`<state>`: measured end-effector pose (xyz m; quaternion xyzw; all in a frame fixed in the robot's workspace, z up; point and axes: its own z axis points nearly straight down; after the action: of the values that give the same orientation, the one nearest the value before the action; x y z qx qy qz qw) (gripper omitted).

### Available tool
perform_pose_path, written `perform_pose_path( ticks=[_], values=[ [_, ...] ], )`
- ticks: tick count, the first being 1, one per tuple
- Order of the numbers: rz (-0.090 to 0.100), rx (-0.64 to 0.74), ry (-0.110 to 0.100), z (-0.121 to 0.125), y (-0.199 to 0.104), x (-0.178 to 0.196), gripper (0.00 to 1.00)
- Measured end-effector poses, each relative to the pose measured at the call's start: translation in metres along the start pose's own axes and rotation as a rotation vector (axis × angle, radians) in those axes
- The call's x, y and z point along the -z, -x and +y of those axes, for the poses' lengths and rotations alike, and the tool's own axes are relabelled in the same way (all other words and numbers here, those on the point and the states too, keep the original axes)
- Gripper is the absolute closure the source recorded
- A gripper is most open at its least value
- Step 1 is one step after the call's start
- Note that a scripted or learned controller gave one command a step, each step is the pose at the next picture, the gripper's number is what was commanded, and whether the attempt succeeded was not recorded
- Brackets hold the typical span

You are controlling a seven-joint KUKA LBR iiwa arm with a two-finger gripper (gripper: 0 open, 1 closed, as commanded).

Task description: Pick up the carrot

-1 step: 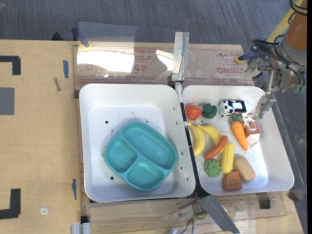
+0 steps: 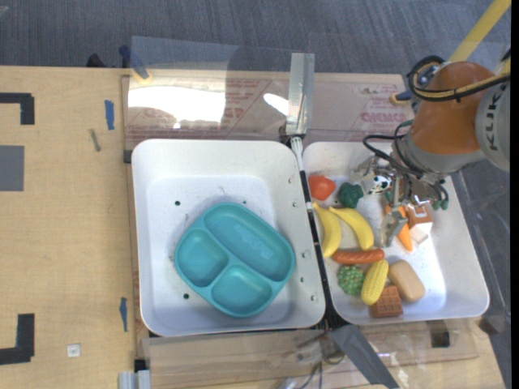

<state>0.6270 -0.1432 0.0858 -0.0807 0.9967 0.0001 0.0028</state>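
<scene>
At the right of the frame, the hand [image 2: 403, 207], its grip impossible to tell, needed to close squarely around the carrot [image 2: 404, 236].

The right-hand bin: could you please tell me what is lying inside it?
In the right bin: two bananas, tomato, broccoli, corn, a carrot. The gripper covers whatever lies beneath it.

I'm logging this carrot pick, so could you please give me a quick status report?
Gripper low in right bin, over the toys; fingers unclear. Carrot lying just below it, not seen held. Crowded: white-orange block, bread roll alongside.
</scene>
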Motion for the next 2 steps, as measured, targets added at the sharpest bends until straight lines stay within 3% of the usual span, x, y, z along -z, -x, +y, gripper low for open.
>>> perform_pose_path(
  ticks=[1,2],
  values=[
    [0.005,0.305,0.002,-0.006,-0.103,0.000,0.00],
    [-0.005,0.309,-0.002,-0.004,-0.099,0.012,1.00]
  ],
)
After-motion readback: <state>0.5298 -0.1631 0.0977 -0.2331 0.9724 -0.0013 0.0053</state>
